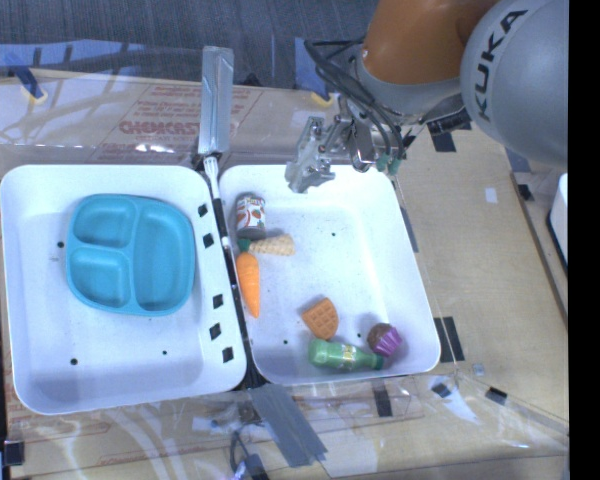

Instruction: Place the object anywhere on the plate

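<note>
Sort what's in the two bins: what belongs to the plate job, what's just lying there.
Job:
blue plate in the left bin
gripper, over the right bin's far edge
Which item gets moved: cannot tell.

Lying in the right bin:
can
corn cob
carrot
waffle
green bottle
purple piece

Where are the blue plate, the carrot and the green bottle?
blue plate point(132, 253): camera view, central divider.
carrot point(248, 283): camera view, middle of its orange body.
green bottle point(345, 355): camera view, middle of its body.

tan bench point(480, 258), two white bins side by side: left bin point(30, 358), right bin point(360, 228)
</note>
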### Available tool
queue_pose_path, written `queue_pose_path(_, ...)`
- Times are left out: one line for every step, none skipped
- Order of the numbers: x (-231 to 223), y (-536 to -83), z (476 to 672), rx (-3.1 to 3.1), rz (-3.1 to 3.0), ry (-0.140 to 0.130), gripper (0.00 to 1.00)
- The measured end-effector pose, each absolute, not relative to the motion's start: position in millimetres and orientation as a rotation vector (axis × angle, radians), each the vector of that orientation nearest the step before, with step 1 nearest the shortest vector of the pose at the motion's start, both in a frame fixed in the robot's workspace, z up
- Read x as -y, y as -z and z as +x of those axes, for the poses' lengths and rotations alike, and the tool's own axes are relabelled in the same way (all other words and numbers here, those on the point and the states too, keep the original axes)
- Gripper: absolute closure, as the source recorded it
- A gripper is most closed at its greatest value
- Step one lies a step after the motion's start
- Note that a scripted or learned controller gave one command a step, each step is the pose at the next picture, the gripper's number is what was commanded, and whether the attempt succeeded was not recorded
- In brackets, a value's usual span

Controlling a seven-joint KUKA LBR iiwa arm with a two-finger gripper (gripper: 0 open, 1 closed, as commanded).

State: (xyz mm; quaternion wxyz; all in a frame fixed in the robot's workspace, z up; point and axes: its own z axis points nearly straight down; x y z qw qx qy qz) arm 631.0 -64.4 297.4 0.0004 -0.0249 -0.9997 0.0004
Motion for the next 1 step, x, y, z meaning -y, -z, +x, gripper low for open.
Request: queue_pose_path(8.3,-203.1,615.1,3.135,0.151,0.000,1.00)
